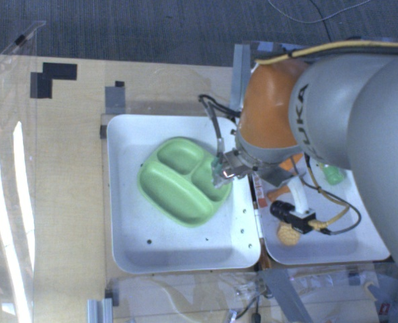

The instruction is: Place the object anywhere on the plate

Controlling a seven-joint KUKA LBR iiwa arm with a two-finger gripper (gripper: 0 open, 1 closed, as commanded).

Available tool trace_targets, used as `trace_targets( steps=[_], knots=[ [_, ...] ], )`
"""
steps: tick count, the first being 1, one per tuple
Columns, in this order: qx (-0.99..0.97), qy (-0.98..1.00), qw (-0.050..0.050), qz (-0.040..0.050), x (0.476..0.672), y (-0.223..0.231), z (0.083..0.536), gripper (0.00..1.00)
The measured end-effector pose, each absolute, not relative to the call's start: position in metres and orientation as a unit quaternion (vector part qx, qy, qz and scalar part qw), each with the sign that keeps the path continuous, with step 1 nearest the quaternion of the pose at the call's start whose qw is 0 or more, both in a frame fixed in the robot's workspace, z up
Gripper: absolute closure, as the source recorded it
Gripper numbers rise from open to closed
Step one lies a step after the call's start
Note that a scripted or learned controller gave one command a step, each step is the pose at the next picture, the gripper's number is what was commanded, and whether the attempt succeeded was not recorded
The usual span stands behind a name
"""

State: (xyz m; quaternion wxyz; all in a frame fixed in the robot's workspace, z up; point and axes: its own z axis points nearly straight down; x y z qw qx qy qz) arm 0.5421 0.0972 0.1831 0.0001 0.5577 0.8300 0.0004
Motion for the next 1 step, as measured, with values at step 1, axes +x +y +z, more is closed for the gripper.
trace_targets(
  steps=[1],
  knots=[
    [0.558, 0.830, 0.000, 0.0005, 0.5422, 0.0971, 0.1833, 0.00]
  ],
)
